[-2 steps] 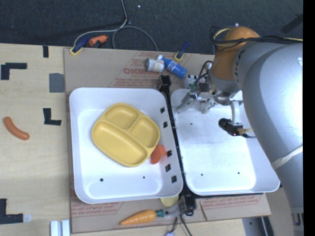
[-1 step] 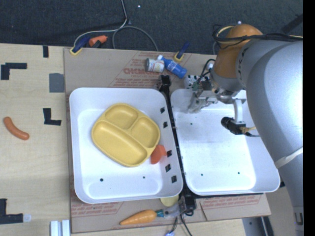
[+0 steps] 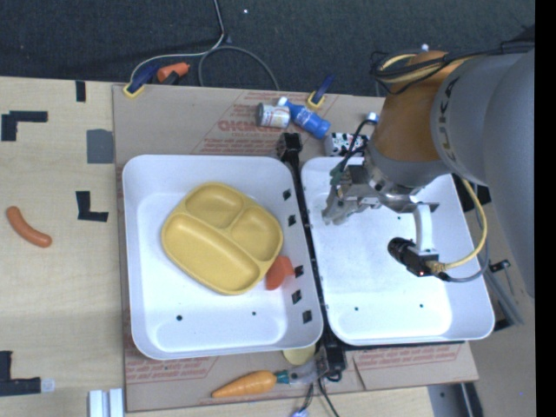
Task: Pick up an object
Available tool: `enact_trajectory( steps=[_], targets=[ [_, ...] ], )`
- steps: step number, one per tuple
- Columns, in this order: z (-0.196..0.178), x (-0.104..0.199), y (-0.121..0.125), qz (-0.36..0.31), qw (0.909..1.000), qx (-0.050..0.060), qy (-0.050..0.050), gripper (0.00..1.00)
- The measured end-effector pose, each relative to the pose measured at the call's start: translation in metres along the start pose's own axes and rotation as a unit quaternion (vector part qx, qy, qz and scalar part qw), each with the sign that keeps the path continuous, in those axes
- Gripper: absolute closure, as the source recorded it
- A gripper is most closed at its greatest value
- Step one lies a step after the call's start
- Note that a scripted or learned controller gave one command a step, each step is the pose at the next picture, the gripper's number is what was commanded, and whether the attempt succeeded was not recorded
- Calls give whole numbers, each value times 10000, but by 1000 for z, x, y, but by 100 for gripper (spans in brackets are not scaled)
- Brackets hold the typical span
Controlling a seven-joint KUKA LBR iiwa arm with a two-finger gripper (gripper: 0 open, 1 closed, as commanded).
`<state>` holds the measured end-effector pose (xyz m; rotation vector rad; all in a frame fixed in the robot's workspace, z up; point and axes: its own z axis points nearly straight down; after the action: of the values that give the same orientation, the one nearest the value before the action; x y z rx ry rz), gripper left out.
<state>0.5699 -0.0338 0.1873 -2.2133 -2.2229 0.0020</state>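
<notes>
The grey arm with the orange band leans in over the right-hand shallow white bin (image 3: 452, 315), and its pincer (image 3: 340, 208) hangs low near that bin's upper left corner; whether it is apart or together I cannot tell from here. The things worth picking lie in the left-hand white bin (image 3: 143, 259): a yellow plastic divided plate (image 3: 223, 235) and, touching its lower right rim, a small orange-red rounded piece (image 3: 279, 273). My worry is that the pincer closes over bare bin floor, since nothing graspable lies under it. Reaching across, it could clip the black divider strip (image 3: 304, 233) between the bins. The plate looks broad and shallow, so it may slip; the small piece sits tight against it
</notes>
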Motion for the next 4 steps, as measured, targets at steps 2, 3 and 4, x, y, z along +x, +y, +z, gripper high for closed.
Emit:
enact_trajectory(
  steps=[2,3,4],
  targets=[
    [3,-52,44,22,10000,-28,-16,0],
    [3,-51,42,21,10000,-16,-19,0],
    [107,-67,48,20,10000,-30,-30,0]
  ],
)
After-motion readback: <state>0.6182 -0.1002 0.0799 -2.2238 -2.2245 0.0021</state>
